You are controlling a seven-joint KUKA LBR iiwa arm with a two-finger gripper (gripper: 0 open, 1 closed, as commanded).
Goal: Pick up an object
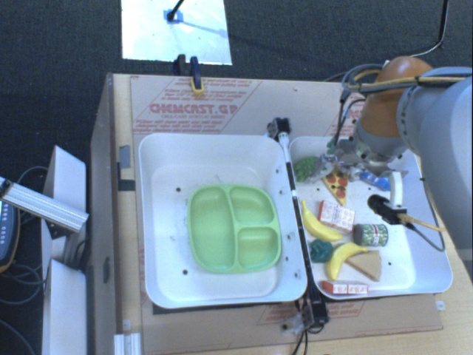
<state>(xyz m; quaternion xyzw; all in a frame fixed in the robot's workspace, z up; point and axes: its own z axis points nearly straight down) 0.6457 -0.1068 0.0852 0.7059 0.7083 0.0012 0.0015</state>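
Observation:
My gripper (342,161) hangs low over the back of the right bin (427,272), under the orange wrist band. A pizza slice (337,188) lies just in front of it and a green leafy piece (305,168) sits to its left. A blue item (378,180) peeks out at its right. Nearer the front lie a red-and-white box (336,214), a green can (370,234), two bananas (318,225) (341,257), a teal lump (321,251) and a tan wedge (367,265). I see nothing lifted off the bin floor.
The left bin (162,198) holds a green divided plate (234,228). A ridge (294,198) separates the two bins. A flat red-and-white packet (347,289) lies at the right bin's front rim. The grey arm covers the right bin's back right corner.

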